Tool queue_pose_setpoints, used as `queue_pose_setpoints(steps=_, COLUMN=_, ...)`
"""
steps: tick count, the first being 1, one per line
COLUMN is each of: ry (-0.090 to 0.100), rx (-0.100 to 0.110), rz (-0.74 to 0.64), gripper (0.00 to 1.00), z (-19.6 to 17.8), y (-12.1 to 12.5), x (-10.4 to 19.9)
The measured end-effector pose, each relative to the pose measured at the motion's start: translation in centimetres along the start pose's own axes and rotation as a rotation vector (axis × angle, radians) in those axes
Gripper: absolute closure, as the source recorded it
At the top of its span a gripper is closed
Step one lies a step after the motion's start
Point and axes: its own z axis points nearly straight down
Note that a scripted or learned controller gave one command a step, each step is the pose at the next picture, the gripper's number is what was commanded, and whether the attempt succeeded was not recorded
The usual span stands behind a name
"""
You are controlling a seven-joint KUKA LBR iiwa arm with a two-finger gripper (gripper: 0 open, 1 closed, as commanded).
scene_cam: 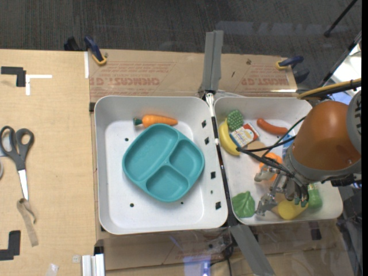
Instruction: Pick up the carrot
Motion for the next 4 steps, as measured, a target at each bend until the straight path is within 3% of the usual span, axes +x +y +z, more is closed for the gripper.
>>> queue_pose_setpoints(steps=1, ry=-0.004, rx=0.0, rz=-0.003, gripper=0.0, z=-0.1, y=-0.3, x=-6.1)
queue_pose_setpoints(steps=2, ry=-0.003, rx=0.0, rz=0.321, gripper=0.0, z=-0.1, y=2.3, x=-6.6)
queue_pose_setpoints(steps=3, ry=-0.005, rx=0.0, rz=0.433, gripper=0.0, z=-0.2, y=0.3, x=-10.5)
queue_pose_setpoints(steps=4, ry=-0.009, rx=0.0, rz=0.43, gripper=1.0, z=-1.2, y=0.4, x=-10.6)
